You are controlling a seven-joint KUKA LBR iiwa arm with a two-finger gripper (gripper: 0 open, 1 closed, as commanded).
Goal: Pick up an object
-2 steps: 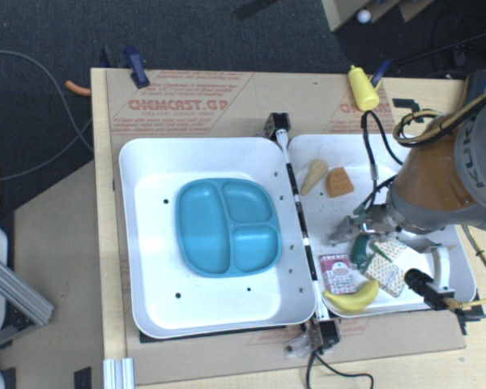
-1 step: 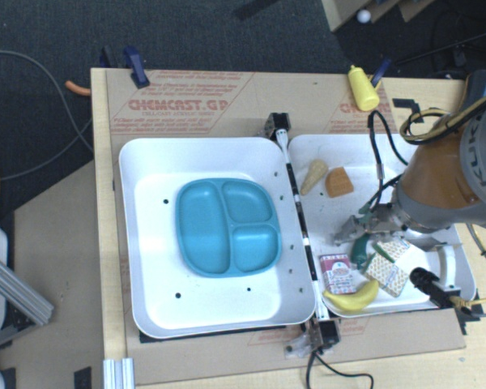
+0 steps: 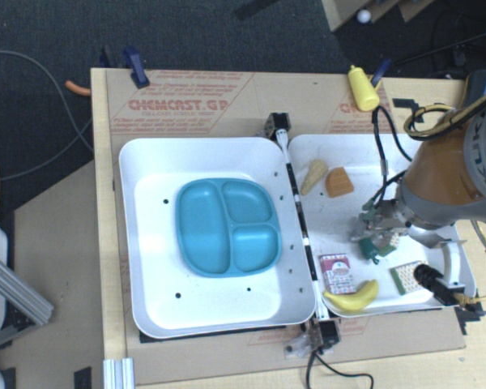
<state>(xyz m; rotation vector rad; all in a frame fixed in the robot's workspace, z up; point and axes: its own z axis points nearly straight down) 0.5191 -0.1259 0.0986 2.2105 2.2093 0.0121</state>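
tool (image 3: 376, 235) low in right bin (image 3: 340, 217), teal object (image 3: 371, 251) just beneath it

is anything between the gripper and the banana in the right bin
Nothing visible blocks it. The gripper sits low in the right bin, over a small teal object. The banana lies near the bin's front edge, with bare bin floor between. The small pink-and-white packet lies just off that path.

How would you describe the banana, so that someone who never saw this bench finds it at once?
Start at the right white bin, the one the arm reaches into, and go to its near left corner. The banana lies there against the front wall, just below a small pink-and-white packet. It is the only yellow, curved thing in that bin.
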